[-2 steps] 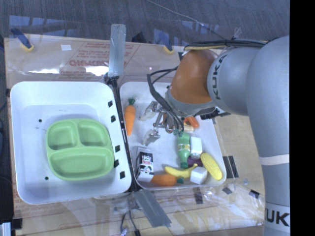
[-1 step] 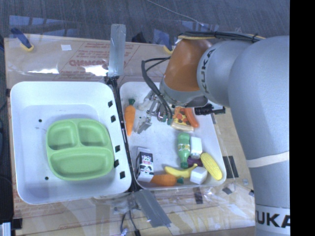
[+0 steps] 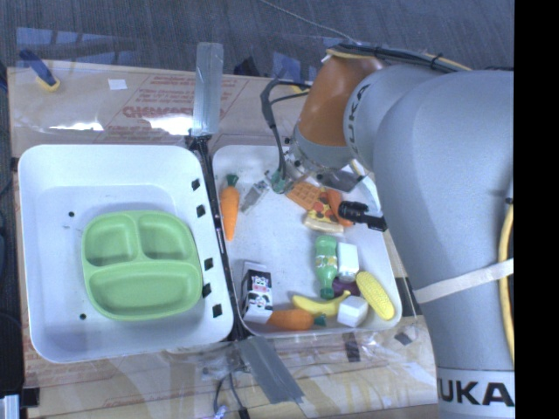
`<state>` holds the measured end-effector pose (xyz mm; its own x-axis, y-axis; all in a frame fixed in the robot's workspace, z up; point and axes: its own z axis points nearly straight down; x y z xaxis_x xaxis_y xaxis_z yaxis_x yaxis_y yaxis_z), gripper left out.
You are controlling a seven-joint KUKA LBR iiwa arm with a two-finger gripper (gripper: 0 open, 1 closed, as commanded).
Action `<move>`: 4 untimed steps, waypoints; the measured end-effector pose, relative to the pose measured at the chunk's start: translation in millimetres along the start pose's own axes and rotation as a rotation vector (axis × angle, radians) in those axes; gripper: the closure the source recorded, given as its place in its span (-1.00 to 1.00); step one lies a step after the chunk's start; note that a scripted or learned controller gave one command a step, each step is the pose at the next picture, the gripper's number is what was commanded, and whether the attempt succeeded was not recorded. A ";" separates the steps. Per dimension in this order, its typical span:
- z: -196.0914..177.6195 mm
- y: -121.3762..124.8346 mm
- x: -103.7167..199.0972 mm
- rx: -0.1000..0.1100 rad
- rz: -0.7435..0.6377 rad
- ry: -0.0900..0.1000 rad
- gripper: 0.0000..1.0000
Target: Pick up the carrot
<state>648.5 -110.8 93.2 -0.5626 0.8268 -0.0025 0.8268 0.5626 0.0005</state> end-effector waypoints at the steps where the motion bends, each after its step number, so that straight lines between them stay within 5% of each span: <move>1: 0.4 -31.0 26.2 0.003 0.241 0.001 -1.00; 2: -9.9 -29.7 27.0 0.003 0.234 0.002 1.00; 3: -102.3 -83.1 168.3 -0.005 0.133 0.002 1.00; 4: -143.1 -38.6 199.5 0.003 0.528 0.003 1.00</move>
